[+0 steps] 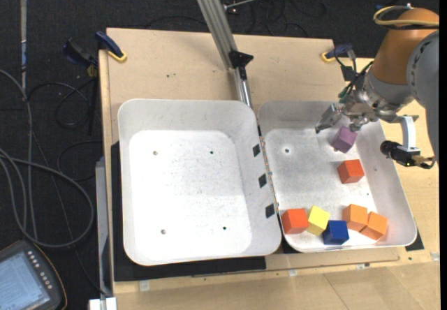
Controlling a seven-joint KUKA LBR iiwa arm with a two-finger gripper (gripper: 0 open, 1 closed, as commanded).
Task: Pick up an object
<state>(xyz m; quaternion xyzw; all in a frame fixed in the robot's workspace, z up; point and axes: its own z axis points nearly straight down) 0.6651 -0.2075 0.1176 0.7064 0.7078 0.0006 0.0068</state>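
Note:
My gripper (343,127) hangs over the far part of the right bin (300,232), its fingers spread apart. One grey finger (325,123) points down to the left. A purple block (343,139) sits just below the fingertips, roughly under the gap between them, and nothing is clamped. Nearer the front lie an orange-red block (350,171), a second orange-red block (295,220), a yellow block (318,219), a blue block (336,232) and two orange blocks (357,216) (376,225).
The left bin (140,120) stands beside the right one, their rims touching at the middle. A slanted metal pole (216,22) comes down to the bins' far junction. Clamps (112,47) (339,54) grip the wooden board's far corners.

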